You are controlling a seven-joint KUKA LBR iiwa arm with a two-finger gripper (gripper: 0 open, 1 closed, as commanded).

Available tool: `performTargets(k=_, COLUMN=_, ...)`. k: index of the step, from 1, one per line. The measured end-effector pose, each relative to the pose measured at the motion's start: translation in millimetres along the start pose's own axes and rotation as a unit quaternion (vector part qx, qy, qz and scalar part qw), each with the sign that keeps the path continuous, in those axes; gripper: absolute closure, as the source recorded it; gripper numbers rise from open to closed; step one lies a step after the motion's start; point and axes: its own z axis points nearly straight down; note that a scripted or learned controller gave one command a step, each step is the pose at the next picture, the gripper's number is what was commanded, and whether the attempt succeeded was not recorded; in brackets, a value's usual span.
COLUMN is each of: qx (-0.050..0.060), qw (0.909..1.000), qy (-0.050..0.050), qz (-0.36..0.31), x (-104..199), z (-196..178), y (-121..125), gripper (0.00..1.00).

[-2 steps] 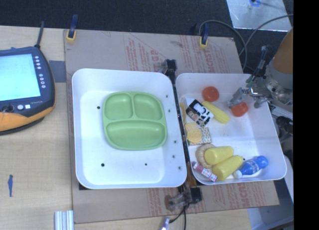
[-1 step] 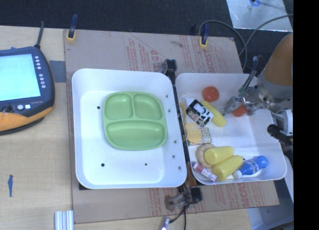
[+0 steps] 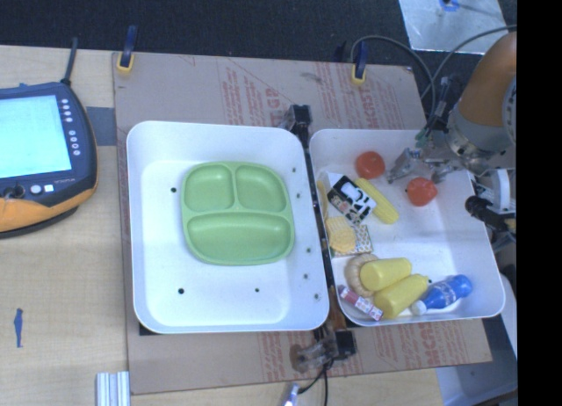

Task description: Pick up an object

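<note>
From the camera above, I reach in from the right with my grey arm [image 3: 487,88], its orange band just above the wrist, and my jaws [image 3: 423,160] hang over the upper part of the right bin [image 3: 479,246]. They stand spread apart, the fingers [image 3: 401,167] splayed to either side with nothing between them. Just below and to the right of them lies a red ball [image 3: 421,191], close beside but not gripped. A second red ball [image 3: 370,164] lies to their left, near the bin's upper edge.

Further left in that bin, a black-and-white packet [image 3: 350,197] rests over a yellow banana-like piece [image 3: 378,205], and below them sits a waffle-patterned yellow piece [image 3: 342,235]. In the lower part, two yellow cylinders [image 3: 391,283] lie side by side, touching a tan round thing [image 3: 356,265], with a small red-and-white tube [image 3: 361,303] at the bottom edge and a blue bottle [image 3: 446,293] to the right of the cylinders.

The left bin [image 3: 154,290] holds a green divided plate [image 3: 237,213], lying flat near its middle. Both bins rest on a brown cardboard sheet [image 3: 219,88] on the surface [image 3: 53,308]. At the far left a tablet-like pendant [image 3: 39,154] with a lit screen lies on the surface.
</note>
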Motion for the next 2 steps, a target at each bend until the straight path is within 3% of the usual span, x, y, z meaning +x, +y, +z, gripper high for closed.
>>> performTargets(k=1, qx=0.001, qw=1.0, qy=-0.001, qz=-0.001, x=0, z=1, y=-40, gripper=0.0)
performTargets(k=2, qx=0.0, qw=1.0, qy=0.0, qz=0.0, x=0, z=0, y=-13, gripper=0.0)
